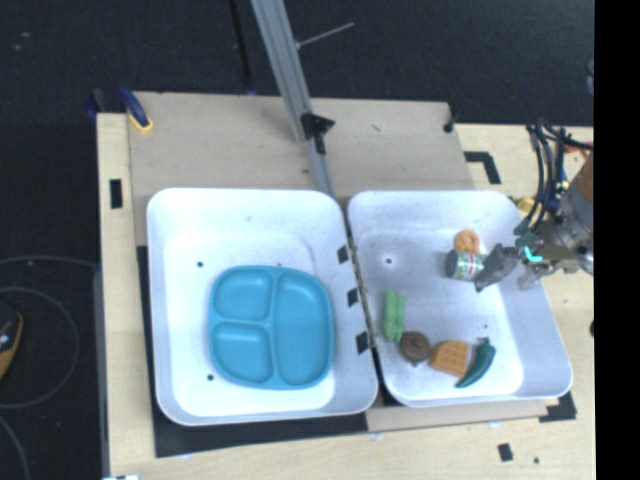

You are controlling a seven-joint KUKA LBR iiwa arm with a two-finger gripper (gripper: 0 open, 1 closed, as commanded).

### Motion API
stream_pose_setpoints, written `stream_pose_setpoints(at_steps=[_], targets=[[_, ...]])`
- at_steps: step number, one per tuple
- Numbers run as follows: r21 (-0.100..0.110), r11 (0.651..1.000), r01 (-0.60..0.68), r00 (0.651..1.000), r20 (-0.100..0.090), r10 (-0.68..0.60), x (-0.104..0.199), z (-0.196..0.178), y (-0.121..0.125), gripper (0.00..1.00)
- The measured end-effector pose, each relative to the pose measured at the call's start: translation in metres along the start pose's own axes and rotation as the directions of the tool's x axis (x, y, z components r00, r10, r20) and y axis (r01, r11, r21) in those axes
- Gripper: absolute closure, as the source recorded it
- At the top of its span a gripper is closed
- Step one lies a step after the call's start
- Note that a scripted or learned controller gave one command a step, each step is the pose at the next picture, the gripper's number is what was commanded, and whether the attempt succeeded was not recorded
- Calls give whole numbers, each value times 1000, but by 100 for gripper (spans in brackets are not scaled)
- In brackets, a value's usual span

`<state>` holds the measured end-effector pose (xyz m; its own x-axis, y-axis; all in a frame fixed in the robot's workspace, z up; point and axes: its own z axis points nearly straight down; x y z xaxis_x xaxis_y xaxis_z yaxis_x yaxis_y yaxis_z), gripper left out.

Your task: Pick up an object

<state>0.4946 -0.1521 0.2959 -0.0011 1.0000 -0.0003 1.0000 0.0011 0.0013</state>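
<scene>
Arm over R bin, nothing lifted.
Gripper [508,265] fingers spread apart, holding nothing; left fingertip touches green can [464,265], which lies beside orange ball [466,241] in right bin [545,318].

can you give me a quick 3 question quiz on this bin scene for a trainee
1. True or false: the blue divided plate lies in the right bin.
2. Which item lies nearest the gripper? A) green can B) brown donut-shaped toy C) dark green pepper toy
3. Fill in: the light green toy lies beside the ____ wall of the right bin.

Key
1. False: it is in the left bin.
2. A: the can lies just left of the gripper, with a small orange toy above it.
3. Left, next to the divide between the bins.
</scene>
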Motion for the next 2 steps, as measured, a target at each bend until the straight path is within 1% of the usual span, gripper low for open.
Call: stream_pose_setpoints(at_steps=[1, 2], targets=[[-1, 1000, 0, 1000, 0, 0, 0, -1, 0, 0], [6, 1000, -1, 1000, 0, 1, -4, 62, -2, 0]])
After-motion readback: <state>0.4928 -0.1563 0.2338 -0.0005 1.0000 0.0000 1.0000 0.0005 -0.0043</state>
